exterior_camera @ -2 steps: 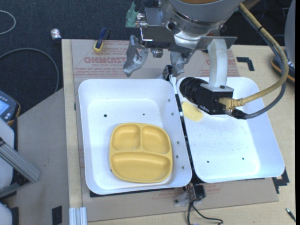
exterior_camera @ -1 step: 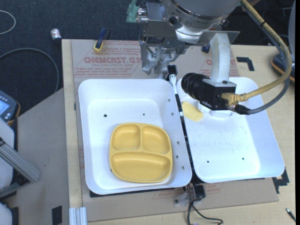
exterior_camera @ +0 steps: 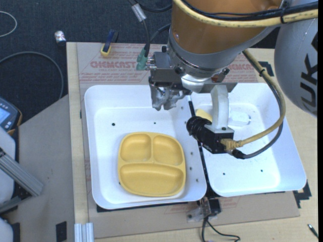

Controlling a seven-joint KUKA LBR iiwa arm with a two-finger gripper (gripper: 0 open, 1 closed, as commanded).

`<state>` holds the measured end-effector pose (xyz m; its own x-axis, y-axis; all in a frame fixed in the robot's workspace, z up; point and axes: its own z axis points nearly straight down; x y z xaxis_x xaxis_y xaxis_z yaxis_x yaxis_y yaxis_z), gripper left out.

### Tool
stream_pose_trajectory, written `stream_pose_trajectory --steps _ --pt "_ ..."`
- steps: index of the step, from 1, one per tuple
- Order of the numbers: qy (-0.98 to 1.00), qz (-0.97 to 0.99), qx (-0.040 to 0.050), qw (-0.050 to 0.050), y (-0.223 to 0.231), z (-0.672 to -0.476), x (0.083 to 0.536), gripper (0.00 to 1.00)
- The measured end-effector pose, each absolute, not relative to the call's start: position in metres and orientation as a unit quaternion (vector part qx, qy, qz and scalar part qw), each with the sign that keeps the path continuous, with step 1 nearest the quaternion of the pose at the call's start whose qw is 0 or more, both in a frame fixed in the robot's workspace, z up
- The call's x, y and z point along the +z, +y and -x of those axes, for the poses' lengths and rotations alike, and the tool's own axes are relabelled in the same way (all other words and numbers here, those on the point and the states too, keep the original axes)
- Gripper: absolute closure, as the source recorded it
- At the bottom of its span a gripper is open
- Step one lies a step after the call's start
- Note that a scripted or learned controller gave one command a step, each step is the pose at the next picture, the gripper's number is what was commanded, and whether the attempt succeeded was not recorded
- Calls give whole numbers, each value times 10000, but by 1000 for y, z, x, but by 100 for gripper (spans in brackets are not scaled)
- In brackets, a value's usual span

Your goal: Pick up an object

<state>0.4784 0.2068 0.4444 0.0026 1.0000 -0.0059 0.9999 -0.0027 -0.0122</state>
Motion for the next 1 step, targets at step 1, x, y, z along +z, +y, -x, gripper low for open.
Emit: stream_pose_trajectory --steps 1 --pt "-7050 7092 33 12 161 -484 413 100"
